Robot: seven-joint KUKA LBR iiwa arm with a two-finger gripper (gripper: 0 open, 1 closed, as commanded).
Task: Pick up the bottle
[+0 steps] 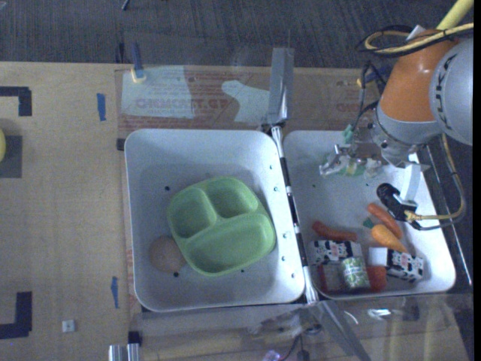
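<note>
Camera view puts the bottle (351,274) in front of you at the near edge of the right bin (331,198). It lies flat with its long axis running left to right. It looks red, with a pale green band around its middle, and you cannot make out which end carries the cap. It is touching the cow-patterned cartons (331,250). The gripper (349,161) is well apart from it, over the bin's far side, amid glinting metal. You cannot tell whether it is spread or closed.
</note>
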